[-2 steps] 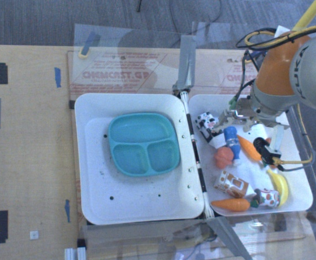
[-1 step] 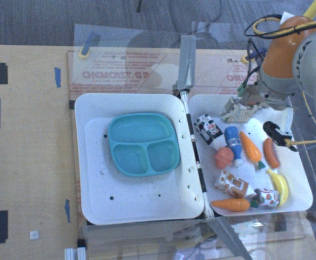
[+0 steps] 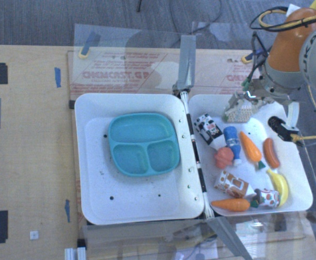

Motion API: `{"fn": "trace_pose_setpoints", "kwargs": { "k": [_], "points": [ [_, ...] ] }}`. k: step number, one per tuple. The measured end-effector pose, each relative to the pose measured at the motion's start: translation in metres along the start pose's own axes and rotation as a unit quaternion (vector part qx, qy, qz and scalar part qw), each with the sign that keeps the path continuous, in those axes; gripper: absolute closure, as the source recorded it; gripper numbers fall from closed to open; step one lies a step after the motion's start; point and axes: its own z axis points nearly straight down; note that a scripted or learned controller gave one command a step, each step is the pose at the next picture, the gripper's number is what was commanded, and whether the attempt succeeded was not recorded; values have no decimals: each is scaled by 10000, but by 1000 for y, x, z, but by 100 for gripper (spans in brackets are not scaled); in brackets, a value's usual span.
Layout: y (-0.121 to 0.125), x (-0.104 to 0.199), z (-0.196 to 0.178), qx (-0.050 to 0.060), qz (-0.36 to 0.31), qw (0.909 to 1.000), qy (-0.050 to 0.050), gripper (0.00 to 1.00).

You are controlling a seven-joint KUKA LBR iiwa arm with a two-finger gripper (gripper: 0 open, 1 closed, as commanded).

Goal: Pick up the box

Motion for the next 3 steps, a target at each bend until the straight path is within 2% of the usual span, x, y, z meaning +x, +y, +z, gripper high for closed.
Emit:
{"fn": "trace_pose_setpoints", "kwargs": {
  "k": [1,2,3],
  "points": [
    [1,-3,45,28,106,9999,-8,0],
    [-14,57,-111,10,-4,10000,5,0],
    [-3,-26,1,20,-180,9998,9,0]
  ]
}}
